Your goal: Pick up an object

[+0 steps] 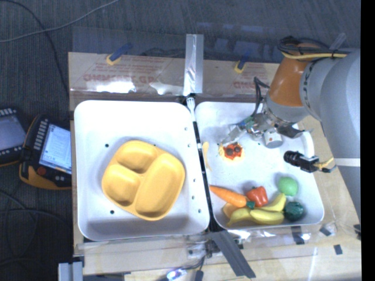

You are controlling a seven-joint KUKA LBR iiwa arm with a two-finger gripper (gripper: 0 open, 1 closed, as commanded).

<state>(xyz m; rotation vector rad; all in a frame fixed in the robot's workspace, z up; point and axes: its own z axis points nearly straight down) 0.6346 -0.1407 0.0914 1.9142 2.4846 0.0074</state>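
The gripper (233,134), whose state I cannot tell, hangs just above the small orange toy (233,151), probably to grasp it.

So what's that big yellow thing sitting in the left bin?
The yellow dish looks like a smooth, glossy plastic tray divided into three rounded compartments. It sits upright, open side up, turned at a slant, roughly mid-floor of the left bin. It rests on the bin floor alone, well away from the gripper.
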